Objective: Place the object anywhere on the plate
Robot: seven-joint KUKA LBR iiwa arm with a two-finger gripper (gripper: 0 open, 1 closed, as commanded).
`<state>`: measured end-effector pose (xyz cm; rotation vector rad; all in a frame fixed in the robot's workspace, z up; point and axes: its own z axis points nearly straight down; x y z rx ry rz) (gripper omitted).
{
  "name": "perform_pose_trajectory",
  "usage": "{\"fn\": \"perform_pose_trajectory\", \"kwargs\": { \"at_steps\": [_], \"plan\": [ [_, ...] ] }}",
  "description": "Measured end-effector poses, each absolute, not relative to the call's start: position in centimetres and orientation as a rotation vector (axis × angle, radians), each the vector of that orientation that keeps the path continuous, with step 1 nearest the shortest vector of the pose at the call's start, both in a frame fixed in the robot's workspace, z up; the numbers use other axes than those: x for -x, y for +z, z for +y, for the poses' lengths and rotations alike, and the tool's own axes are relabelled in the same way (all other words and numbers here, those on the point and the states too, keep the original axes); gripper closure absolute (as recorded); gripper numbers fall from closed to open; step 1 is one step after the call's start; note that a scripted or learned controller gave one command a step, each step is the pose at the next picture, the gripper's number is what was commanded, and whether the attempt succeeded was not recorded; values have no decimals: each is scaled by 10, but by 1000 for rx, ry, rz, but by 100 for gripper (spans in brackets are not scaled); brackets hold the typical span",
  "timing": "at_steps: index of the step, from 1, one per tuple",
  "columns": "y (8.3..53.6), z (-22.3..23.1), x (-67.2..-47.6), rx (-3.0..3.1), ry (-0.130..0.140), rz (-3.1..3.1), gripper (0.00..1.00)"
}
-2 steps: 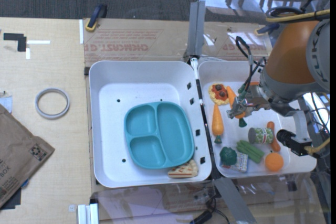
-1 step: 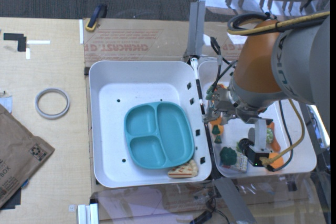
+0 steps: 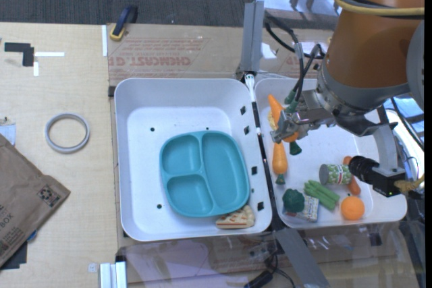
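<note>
A teal plate [image 3: 202, 173] with three compartments lies in the left white bin [image 3: 135, 145]. My gripper [image 3: 289, 130] hangs over the left part of the right bin [image 3: 385, 216], just past the wall between the bins. A small orange piece [image 3: 291, 138] shows right under the gripper's tip, and I cannot tell whether it is gripped. One orange carrot [image 3: 279, 158] lies just below the gripper, and another [image 3: 274, 107] lies just above it by the bin's left wall.
The right bin also holds a broccoli head [image 3: 293, 199], green stalks [image 3: 322, 193], a small can [image 3: 335, 174] and an orange fruit [image 3: 352, 208]. A waffle-like piece [image 3: 236, 218] lies at the plate's lower right edge. A tape ring [image 3: 67, 132] sits on the bench at left.
</note>
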<state>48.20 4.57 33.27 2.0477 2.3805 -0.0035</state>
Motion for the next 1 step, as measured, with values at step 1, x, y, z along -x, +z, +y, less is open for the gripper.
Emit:
{"fn": "perform_pose_trajectory", "kwargs": {
  "at_steps": [1],
  "plan": [
    [322,37,-479,-2092,-5,2344,100]
  ]
}}
